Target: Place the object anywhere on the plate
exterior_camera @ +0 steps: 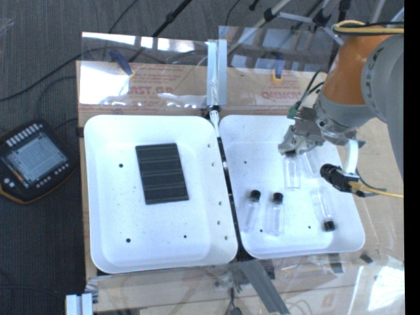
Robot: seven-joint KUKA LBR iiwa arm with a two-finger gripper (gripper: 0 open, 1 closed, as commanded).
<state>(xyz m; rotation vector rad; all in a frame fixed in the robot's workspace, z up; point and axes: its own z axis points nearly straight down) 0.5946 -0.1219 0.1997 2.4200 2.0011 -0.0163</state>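
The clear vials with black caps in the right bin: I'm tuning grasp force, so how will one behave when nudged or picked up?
The vials lie on their sides and look round, so a nudge would probably roll one across the right bin. Clear walls suggest glass or thin plastic: likely light, smooth, possibly slippery and fragile. The gripper hovers above one.

Teach pendant (31, 161): dark handheld unit with a grey screen, at the left edge of the frame, lying on dark carpeted floor (39, 44). Black cables (98, 41): trailing across the floor in the upper left. Cardboard sheet (164, 84): brown, red lettering, behind both bins in the upper middle, under clear plastic film. Metal upright (216, 71): pale bar, upper centre, above the gap between the bins. Tripod legs (295, 5): light poles, upper right. Bench (377, 176): tan surface, right of the bins. Yellow cable (380, 192): at right edge.
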